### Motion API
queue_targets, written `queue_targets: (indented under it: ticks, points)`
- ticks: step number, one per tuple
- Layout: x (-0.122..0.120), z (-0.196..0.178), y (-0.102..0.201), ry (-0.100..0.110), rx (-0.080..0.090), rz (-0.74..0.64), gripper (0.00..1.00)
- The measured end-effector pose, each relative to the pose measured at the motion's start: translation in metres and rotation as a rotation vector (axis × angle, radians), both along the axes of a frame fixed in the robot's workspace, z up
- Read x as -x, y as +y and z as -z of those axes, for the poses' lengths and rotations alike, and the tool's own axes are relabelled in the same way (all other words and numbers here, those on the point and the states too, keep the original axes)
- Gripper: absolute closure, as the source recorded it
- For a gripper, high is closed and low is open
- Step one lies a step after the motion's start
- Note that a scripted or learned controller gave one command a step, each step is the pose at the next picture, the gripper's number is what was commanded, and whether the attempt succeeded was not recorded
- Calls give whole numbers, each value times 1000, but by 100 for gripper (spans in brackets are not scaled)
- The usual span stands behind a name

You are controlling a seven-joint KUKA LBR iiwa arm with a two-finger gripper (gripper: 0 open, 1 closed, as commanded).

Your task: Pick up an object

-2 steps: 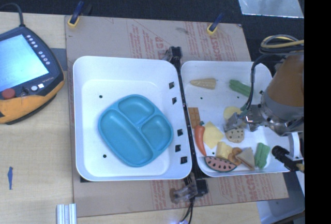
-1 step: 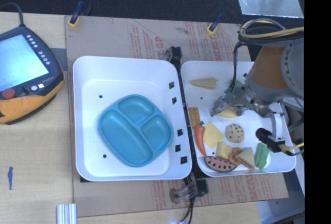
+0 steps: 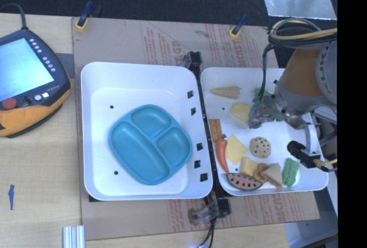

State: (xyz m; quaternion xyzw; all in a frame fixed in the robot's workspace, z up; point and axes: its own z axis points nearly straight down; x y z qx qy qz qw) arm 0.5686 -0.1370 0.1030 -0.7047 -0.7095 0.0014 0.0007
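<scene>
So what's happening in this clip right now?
The arm reaches in from the right over the right bin, which holds toy foods. Its tool sits low beside the yellow piece, above the cookie; nothing visibly held. The blue plate lies in the left bin.

Right bin (image 3: 209,78): upper band open around corn piece (image 3: 225,92); lower half crowded with carrot (image 3: 221,153), cookie (image 3: 260,147), watermelon slice (image 3: 244,181), green piece (image 3: 291,172). Left bin (image 3: 92,126): blue divided plate (image 3: 150,143) fills centre; margins free.
</scene>
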Motion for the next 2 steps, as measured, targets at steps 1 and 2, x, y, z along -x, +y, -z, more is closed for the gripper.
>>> queue_targets:
  ticks: [1,2]
  points:
    - [0,0,0,1,0,-1,0]
    - [-53,-6,36,-6,-2,-2,0]
